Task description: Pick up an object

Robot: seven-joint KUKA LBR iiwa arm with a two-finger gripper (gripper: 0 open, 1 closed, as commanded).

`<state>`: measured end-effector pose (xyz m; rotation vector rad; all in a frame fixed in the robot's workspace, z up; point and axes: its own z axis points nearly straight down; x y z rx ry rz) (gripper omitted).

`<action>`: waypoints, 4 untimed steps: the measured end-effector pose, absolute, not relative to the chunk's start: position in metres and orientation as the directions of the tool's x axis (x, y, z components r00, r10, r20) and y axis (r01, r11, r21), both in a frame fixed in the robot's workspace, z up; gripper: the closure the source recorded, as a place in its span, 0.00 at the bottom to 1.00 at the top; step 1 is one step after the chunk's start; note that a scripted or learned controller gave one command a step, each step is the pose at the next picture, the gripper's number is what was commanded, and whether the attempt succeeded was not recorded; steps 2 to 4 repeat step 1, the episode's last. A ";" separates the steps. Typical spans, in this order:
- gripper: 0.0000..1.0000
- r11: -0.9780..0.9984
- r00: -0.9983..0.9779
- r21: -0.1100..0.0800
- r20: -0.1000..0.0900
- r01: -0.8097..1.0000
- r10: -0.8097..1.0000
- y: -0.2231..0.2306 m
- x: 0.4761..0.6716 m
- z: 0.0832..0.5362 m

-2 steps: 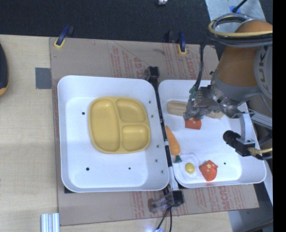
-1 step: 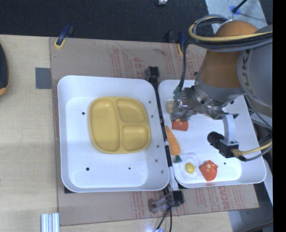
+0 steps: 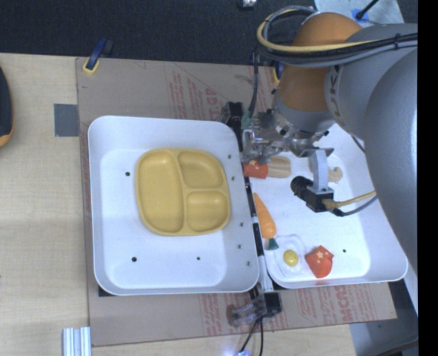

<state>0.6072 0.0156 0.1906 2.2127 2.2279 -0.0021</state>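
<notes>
My gripper (image 3: 261,148) is low over the far left corner of the right bin (image 3: 352,269), under the orange wrist band. A small red toy (image 3: 256,170) lies just below it, touching or nearly touching; I cannot tell which. A beige piece (image 3: 280,168) rests right beside the red toy. Along the bin's left wall lies an orange carrot (image 3: 264,215). Near the front edge sit a fried egg toy (image 3: 290,257) and a red strawberry-like piece (image 3: 319,261).
The left bin (image 3: 115,269) holds a yellow divided plate (image 3: 182,190). A black cable fitting (image 3: 312,194) hangs from the arm over the right bin's middle. The grey arm covers the right bin's far right part. A small beige bit (image 3: 336,173) peeks beside it.
</notes>
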 end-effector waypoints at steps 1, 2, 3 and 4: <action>1.00 0.002 -0.002 0.001 -0.002 1.000 1.000 -0.013 0.640 0.192; 1.00 0.002 -0.002 0.001 -0.002 1.000 1.000 -0.013 0.640 0.192; 1.00 0.002 -0.002 0.001 -0.002 1.000 1.000 -0.013 0.640 0.192; 1.00 0.002 -0.002 0.001 -0.002 1.000 1.000 -0.013 0.640 0.192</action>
